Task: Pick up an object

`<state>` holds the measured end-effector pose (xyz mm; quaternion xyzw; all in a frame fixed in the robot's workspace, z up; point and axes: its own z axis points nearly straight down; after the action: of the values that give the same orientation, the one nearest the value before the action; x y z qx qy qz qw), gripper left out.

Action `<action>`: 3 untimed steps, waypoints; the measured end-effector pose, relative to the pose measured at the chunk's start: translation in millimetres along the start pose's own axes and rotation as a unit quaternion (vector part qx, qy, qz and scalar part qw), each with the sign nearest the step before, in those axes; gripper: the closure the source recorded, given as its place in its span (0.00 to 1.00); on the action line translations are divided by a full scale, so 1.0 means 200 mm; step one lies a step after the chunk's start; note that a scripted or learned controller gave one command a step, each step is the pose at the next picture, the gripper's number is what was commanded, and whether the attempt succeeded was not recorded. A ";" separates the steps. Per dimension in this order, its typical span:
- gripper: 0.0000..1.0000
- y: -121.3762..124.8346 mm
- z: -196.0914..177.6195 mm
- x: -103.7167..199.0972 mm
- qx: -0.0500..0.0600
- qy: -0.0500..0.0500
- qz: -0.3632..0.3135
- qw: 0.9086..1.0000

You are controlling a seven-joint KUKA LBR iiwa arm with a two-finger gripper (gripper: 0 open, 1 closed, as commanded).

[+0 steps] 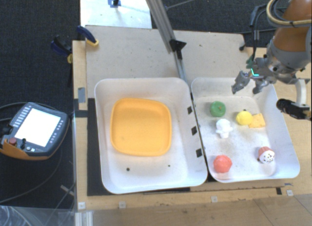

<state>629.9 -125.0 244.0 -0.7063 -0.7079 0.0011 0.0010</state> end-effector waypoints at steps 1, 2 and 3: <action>0.00 0.00 0.00 0.00 0.000 0.000 0.000 1.000; 0.00 0.03 0.24 0.02 0.002 0.000 0.000 1.000; 0.00 0.01 0.56 0.02 0.003 0.000 0.000 1.000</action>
<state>632.5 -120.5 132.0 -0.7065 -0.7077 0.0027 0.0031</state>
